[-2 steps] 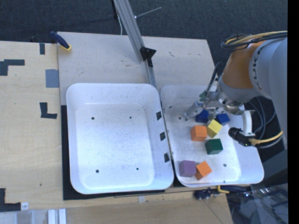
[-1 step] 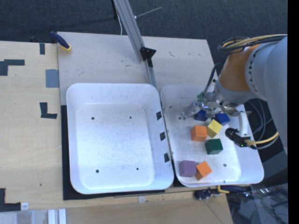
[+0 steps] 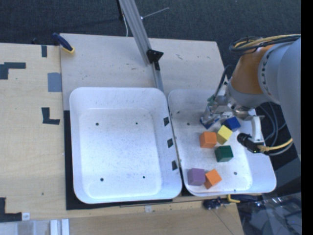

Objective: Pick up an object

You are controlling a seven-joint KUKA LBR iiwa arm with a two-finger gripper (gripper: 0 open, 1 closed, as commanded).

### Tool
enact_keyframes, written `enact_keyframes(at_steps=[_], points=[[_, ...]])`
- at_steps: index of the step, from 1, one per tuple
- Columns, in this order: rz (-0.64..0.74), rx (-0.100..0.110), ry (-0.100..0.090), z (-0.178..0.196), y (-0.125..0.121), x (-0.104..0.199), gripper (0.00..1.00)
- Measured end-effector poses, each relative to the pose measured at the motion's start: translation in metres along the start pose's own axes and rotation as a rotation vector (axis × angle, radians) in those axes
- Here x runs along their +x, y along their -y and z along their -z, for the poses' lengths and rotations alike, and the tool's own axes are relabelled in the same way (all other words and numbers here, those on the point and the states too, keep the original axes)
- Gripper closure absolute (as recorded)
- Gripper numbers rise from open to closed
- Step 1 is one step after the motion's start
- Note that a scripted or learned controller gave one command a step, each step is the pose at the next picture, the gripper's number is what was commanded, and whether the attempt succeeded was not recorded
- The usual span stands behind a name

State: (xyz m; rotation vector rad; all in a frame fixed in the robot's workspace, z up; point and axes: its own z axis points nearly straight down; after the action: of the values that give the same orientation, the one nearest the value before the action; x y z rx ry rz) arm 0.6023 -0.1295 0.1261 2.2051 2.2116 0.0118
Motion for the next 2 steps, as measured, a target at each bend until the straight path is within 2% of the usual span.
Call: enact_keyframes(at_steps=[1, 2], points=[[-0.001, 0.015, -0.007, 0.061, -0.008, 0.001, 1.00], [-0.001, 0.014, -0.007, 0.109, -0.010, 0.001, 1.00]])
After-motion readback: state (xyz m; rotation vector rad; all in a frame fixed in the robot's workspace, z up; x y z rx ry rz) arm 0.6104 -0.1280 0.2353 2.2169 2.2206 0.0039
